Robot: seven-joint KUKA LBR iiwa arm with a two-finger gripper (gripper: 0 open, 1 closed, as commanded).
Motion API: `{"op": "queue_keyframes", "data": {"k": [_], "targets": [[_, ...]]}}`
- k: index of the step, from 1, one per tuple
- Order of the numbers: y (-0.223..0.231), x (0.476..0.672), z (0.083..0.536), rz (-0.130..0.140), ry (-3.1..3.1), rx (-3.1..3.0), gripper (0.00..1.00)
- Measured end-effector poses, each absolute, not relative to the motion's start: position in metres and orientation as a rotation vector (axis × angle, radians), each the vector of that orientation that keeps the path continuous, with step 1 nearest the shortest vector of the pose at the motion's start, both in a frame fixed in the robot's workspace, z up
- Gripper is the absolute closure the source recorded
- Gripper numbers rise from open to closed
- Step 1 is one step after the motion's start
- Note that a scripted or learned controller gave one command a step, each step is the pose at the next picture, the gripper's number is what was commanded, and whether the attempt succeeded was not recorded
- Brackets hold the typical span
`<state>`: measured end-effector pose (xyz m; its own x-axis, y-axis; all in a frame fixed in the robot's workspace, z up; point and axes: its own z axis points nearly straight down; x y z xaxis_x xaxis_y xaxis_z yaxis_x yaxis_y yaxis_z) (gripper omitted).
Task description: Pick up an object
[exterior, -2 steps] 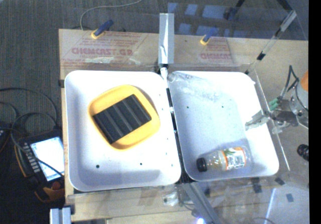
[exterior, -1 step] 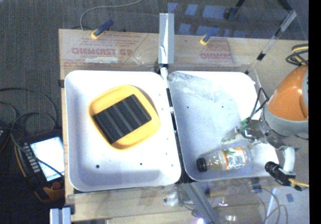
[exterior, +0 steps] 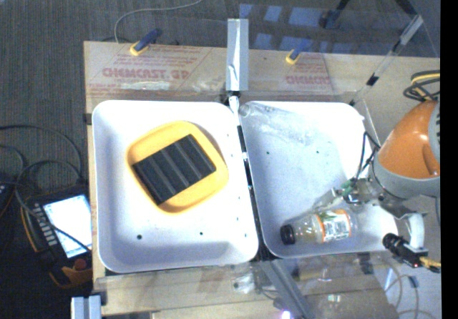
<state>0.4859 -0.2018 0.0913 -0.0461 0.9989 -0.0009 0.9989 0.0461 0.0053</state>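
Bottle (exterior: 319, 227): lying on its side, right bin (exterior: 300, 139), near front wall, cap leftward. Pincer (exterior: 356, 193): just above bottle's base end; grip state cannot be told. Advice: centre over the body, close across its narrow width.

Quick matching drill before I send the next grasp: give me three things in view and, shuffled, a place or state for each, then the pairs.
Things:
1. yellow tray
2. bottle
3. arm

Places or states:
A. lying on its side in the right bin, dark cap pointing left
B. over the right bin's right edge
C. in the left bin, holding a black ridged insert

Pairs: 1-C, 2-A, 3-B
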Motion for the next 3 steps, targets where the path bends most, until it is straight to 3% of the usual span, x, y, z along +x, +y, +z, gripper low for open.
{"op": "queue_keyframes", "data": {"k": [1, 2, 3], "targets": [[-0.200, 0.489, 0.102, 0.016, 2.268, 2.161, 1.00], [-0.200, 0.489, 0.102, 0.016, 2.268, 2.162, 0.00], [-0.211, 0.524, 0.109, 0.000, 2.077, 2.363, 0.00]]}}
